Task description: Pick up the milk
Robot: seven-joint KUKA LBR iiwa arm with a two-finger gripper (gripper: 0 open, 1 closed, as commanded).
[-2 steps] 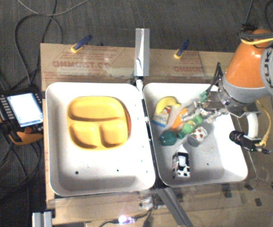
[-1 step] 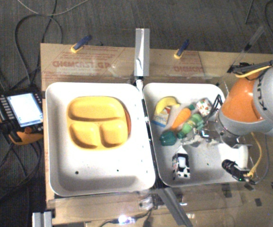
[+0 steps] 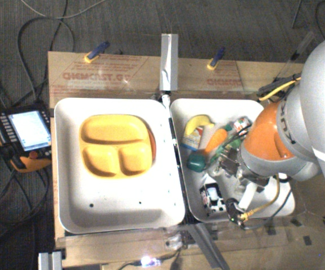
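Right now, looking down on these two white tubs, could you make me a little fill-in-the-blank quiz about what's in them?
1. The yellow plastic tray with three compartments lies in the ____ white bin.
2. The band above the grey arm's wrist is coloured ____.
3. The arm hangs over the ____ white bin.
4. The small orange carrot-shaped toy lies in the ____ bin.

Missing words: left; orange; right; right

The milk, a small black-and-white carton, lies in the right bin's near-left part.
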